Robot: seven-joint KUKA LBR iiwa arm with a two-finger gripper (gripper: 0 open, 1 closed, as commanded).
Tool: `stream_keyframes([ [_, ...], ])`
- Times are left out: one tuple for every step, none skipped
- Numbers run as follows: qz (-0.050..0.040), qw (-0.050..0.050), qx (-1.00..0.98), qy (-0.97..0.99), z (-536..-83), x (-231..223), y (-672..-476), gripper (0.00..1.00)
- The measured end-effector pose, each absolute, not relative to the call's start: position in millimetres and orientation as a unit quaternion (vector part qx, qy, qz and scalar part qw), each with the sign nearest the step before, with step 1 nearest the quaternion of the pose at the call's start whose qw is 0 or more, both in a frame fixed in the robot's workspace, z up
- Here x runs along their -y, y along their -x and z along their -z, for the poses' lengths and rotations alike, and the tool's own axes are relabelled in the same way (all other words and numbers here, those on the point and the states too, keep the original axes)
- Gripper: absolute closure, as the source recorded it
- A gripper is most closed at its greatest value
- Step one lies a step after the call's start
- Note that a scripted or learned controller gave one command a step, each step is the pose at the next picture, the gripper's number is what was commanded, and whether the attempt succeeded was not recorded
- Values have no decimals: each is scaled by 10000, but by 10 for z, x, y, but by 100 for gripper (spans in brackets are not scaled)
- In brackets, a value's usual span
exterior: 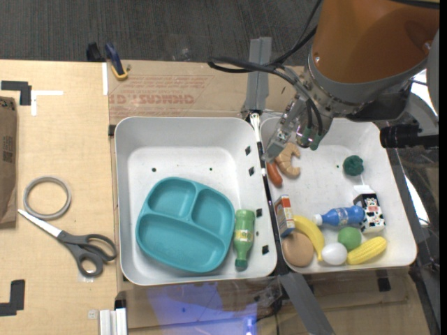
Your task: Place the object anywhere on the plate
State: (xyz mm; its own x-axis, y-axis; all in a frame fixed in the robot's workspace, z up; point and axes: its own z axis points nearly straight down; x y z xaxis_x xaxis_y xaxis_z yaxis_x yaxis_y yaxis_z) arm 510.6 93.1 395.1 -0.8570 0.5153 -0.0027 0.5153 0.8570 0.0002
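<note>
The green bottle (243, 237) lies beside your teal plate (185, 223), left bin. The gripper (289, 139) hovers over the tan toy (287, 162), right bin; grip state unclear. Descend squarely, clearing the sausage (274, 174).

In the left bin (133, 187) lies a plate (183, 223), with a bottle (243, 237) just to its right. The right bin (391, 180) holds a banana (311, 234), an egg (334, 254) and a ball (353, 165) farther back. Scissors (73, 241) and a tape roll (47, 197) lie on the bench (49, 131), left of both bins.
</note>
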Motion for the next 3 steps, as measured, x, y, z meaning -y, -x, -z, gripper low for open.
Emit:
stream_keyframes([
  [9, -8, -9574, -2888, -2195, -1054, -5085, 100],
  [8, -6, -9573, -2891, -2197, -1053, -5087, 0],
  [10, -1, -9568, -2907, -2284, -1043, -5097, 100],
])
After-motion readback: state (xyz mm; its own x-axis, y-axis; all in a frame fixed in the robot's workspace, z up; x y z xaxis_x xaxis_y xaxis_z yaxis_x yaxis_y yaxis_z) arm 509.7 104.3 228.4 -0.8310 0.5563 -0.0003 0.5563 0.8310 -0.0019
